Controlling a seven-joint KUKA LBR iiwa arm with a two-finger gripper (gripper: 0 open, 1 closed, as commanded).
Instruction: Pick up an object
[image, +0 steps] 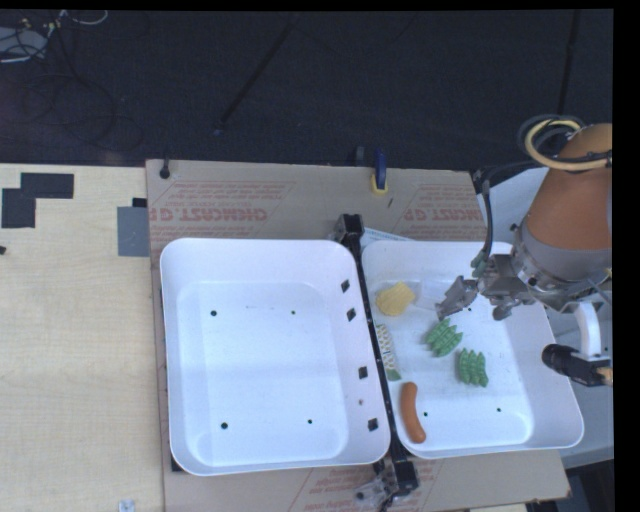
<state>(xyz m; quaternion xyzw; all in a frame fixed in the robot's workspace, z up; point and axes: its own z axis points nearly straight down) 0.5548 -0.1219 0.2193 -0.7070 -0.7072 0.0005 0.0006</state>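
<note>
**Arm poised over the right bin, nothing in its grip**

The left bin (260, 355) is the larger white expanse. The right bin (520, 425) has its upper right corner hidden under the arm (570, 215), which the frame's edge cuts off. The gripper (478, 298) hangs spread wide, nothing between its fingers, above two knobbly green toys (443, 337) (472, 367). Near the divider lie a pale yellow lump (396, 298), an orange sausage (412, 412) and a small patterned piece (385, 348), too blurred to identify.
</note>
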